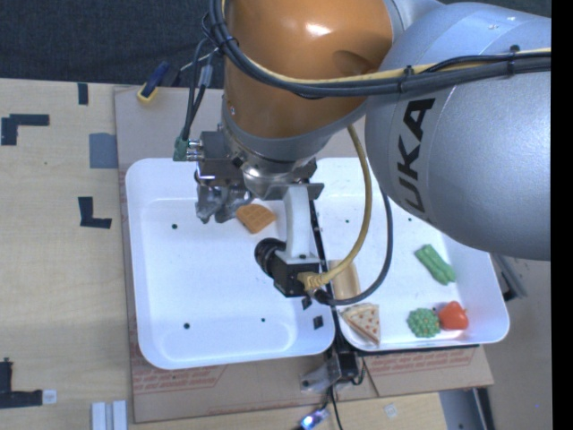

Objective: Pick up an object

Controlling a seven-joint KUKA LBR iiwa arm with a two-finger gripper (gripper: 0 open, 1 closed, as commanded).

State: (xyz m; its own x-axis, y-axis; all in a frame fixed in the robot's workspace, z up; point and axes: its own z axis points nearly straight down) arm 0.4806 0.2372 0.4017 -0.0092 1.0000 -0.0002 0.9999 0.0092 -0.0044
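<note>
**Waffle piece sitting right at the claw**

Waffle piece (255, 218), a small tan square with a grid pattern, is lying flat on the floor of the left bin (161, 330), up near its back wall. The claw (213, 210) is down in that same bin, just to the left of the waffle, with its tips close to or touching the waffle's edge. Can't tell how far open it is or whether it has hold of anything, the arm's orange band (304, 52) blocks a lot.

Over in the right bin (488, 325): a green pod (434, 263), a broccoli floret (423, 322), a red tomato-ish thing (454, 315) and a sandwich triangle (363, 322) near the front. Both bins sit on the counter (54, 267).
</note>
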